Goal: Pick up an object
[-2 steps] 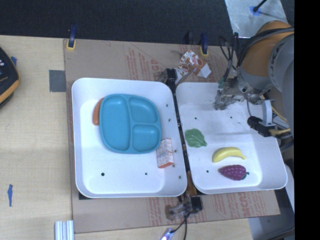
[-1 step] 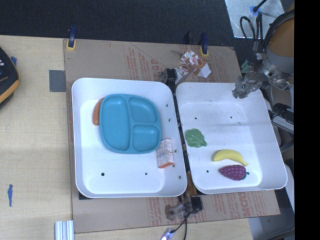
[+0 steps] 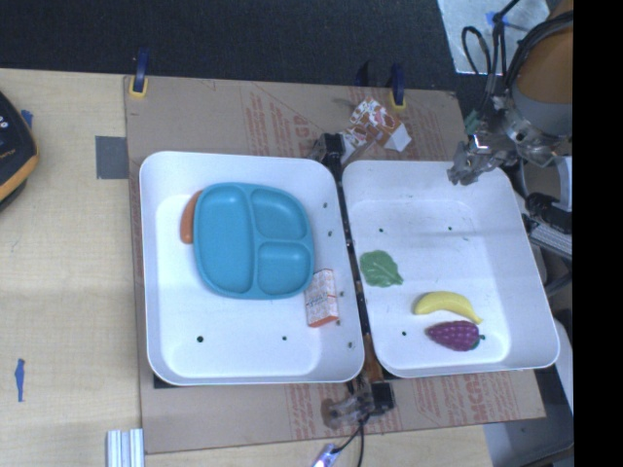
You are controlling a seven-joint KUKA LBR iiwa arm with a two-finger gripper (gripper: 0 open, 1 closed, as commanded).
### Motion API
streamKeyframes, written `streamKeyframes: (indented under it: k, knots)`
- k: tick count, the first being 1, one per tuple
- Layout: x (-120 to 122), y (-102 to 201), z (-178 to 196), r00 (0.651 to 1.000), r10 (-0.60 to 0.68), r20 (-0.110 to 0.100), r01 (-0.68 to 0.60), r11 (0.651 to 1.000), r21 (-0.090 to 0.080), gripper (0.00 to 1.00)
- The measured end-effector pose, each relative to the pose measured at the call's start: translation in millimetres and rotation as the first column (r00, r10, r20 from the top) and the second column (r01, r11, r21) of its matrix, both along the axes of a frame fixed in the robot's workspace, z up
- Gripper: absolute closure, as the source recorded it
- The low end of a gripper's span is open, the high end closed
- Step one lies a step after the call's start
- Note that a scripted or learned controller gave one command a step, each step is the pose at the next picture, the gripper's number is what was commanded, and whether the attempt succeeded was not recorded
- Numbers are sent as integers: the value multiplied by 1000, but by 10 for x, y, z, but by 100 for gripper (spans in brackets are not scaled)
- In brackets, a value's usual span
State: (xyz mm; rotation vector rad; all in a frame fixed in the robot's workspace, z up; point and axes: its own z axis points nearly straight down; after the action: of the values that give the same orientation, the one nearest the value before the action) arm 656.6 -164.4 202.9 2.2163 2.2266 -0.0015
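Note:
In the right bin point(image 3: 487, 212) lie a green leafy piece point(image 3: 381, 269), a yellow banana point(image 3: 447, 305) and a purple bunch of grapes point(image 3: 455, 335). The left bin point(image 3: 165, 261) holds a blue divided plate point(image 3: 253, 240), an orange sausage-like piece point(image 3: 187, 218) tucked under its left edge, and a small white-and-red carton point(image 3: 321, 298). My gripper point(image 3: 465, 170) hangs at the right bin's far right corner, well away from the three items near the front. Nothing is visible in it.
A crumpled wrapper point(image 3: 375, 123) lies on the cardboard behind the bins. Blue clamps point(image 3: 396, 76) hold the cardboard's far edge. A yellow-and-black device point(image 3: 15, 149) sits at the left edge of the bench. Cables point(image 3: 350, 412) run at the front between the bins.

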Motion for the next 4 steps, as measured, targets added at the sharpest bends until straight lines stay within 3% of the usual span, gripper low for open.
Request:
streamKeyframes:
  k: [1,2,3,4]
  knots:
    - [-521,549,626,1000,0,-2,0,1000,2,100]
    - [-790,1176,-117,1000,1,-4,-1,1000,0,100]
    - [-789,1171,-114,1000,0,-3,0,1000,-1,0]
    - [-1336,712,-669,1000,-1,-4,1,1000,0,0]
